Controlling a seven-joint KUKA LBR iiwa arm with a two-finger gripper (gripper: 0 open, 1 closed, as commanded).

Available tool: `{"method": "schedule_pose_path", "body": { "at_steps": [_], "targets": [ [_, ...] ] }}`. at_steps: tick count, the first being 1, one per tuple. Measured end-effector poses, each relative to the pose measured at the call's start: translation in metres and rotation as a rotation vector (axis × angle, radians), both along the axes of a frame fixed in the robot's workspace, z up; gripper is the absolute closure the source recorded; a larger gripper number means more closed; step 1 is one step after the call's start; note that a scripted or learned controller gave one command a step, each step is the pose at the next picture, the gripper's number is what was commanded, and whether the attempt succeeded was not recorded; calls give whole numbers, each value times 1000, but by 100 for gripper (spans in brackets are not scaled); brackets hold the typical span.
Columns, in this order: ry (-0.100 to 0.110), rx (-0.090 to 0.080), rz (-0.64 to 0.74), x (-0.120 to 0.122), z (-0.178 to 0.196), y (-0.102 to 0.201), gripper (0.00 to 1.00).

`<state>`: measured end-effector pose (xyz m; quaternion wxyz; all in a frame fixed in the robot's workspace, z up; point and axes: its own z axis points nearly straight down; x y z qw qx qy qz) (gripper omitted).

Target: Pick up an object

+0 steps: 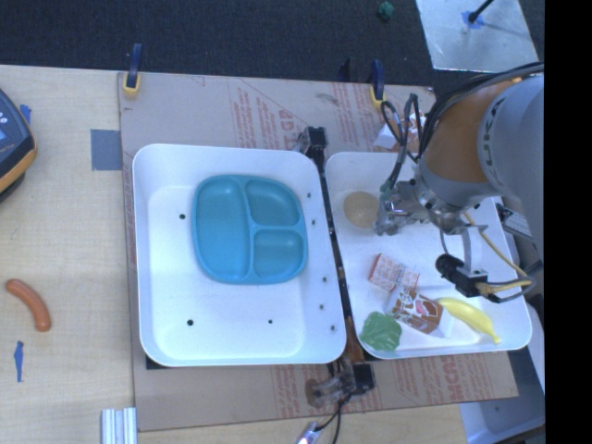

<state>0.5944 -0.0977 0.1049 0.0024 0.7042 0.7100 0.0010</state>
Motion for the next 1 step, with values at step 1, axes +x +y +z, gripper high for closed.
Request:
{"method": "schedule_pose_path", "body": {
  "at_steps": [1],
  "targets": [
    [0,0,0,0,0,0,0]
  ]
}}
